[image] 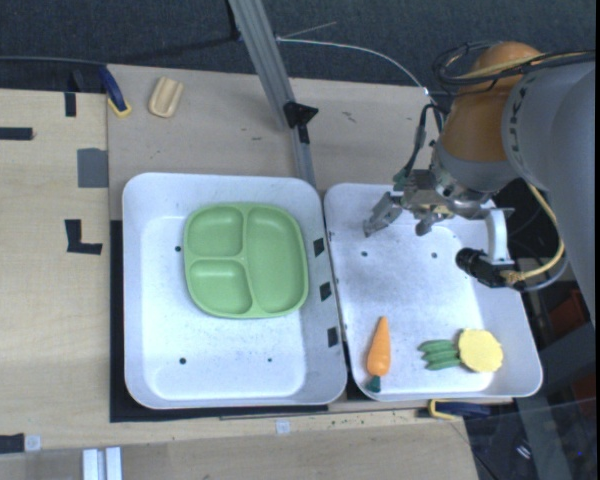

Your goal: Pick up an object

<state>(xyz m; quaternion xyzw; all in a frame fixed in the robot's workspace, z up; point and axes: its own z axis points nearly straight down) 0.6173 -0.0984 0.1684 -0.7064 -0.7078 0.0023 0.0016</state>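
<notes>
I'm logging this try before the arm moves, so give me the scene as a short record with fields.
left bin: holds a green divided plate
right bin: carrot at the near edge; corn piece with green husk in the near right corner
gripper: open, over the far part of the right bin, nothing between its fingers
bench: small tan object beyond the left bin

There are no words, numbers, labels or signs to read here. The green plate, the toy carrot and the white bins are all plain, and the black tape bits on the bench spell nothing.
</notes>
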